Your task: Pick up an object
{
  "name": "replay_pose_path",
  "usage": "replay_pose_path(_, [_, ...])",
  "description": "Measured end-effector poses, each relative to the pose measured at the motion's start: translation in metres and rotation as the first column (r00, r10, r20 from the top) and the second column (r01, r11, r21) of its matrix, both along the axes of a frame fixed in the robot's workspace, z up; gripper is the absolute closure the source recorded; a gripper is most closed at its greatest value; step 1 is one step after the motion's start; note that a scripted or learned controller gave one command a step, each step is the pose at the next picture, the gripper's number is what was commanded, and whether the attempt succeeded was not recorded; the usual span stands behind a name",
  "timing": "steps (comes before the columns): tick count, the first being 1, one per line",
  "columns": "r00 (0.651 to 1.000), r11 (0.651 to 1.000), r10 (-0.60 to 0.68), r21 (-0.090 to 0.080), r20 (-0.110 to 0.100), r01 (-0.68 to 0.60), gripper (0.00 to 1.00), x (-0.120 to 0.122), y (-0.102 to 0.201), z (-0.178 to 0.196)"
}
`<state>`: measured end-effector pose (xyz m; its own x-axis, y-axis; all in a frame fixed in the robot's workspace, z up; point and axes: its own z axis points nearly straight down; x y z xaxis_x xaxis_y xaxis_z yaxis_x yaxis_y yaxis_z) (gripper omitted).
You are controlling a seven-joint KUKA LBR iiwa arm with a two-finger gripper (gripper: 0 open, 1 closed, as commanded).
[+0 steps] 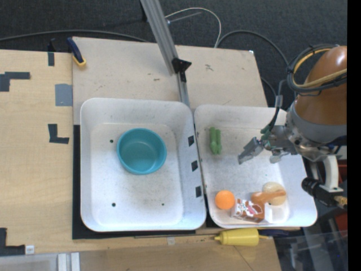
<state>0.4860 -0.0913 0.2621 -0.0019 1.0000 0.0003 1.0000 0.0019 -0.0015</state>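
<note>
Hovering over the right bin [225, 117], the gripper [260, 149] hangs with its fingers [248, 151] spread moderately apart and nothing between them. The green object [215, 140] lies on the bin floor to the left of the fingertips, near but clearly apart, and looks like the closest candidate to pick. Below the fingers, toward the bin's near edge, sit an orange ball [225, 199], a red-and-white packet [249, 209] and a tan, bun-like item [271, 195], packed close together, with a small white piece touching them. A teal bowl [141, 151] rests in the left bin [93, 168], well apart from the fingers.

The likeliest failure, judging from this pose, is a descent straight down onto bare bin floor, since no object lies directly beneath the fingertips. If the arm aims at the green object, a slightly off-centre closure could nudge it toward the bin wall instead of gripping it. Going for the crowded corner risks closing on two items, or rolling the ball away.
</note>
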Motion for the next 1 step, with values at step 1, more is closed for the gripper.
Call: replay_pose_path(1, [1.0,1.0,0.0,0.0,0.0,0.0,0.0,-0.0001,-0.0001,0.0])
